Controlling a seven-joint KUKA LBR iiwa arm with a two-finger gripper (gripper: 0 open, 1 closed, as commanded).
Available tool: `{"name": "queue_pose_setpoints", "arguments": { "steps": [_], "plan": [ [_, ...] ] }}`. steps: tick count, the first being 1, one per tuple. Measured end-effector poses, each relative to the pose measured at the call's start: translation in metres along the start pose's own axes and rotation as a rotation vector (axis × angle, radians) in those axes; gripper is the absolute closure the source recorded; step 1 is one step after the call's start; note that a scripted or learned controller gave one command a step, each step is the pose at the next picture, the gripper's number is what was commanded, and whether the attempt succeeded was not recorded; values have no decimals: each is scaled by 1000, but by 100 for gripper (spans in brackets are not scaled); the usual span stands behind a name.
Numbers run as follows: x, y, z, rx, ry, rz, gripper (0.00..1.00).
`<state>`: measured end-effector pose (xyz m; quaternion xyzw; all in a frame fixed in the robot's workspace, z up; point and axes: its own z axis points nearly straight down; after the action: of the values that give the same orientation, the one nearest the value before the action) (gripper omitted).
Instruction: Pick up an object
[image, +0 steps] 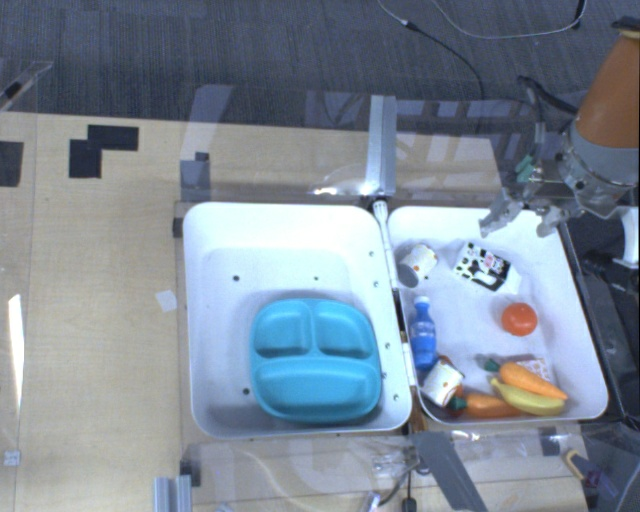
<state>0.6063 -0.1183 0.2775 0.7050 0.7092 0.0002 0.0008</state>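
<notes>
The gripper hangs spread wide, holding nothing, over the right bin. The card below looks light and flat; grab its edges

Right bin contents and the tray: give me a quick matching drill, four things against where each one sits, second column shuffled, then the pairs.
Things:
1. blue sectioned tray
2. blue bottle
3. orange ball
4. banana

Places:
A. right bin, middle of its right-hand part
B. left bin, toward its near edge
C. right bin, near right corner, among the orange carrot-like toys
D. right bin, along its left wall beside the divider

Pairs: 1-B, 2-D, 3-A, 4-C

The gripper hangs open above the right bin's far edge, with nothing between its fingers.
</notes>
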Motion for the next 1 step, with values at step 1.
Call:
{"name": "queue_pose_setpoints", "arguments": {
  "steps": [1],
  "plan": [
    [-34, 25, 121, 2, 1, 35, 0]
  ]
}}
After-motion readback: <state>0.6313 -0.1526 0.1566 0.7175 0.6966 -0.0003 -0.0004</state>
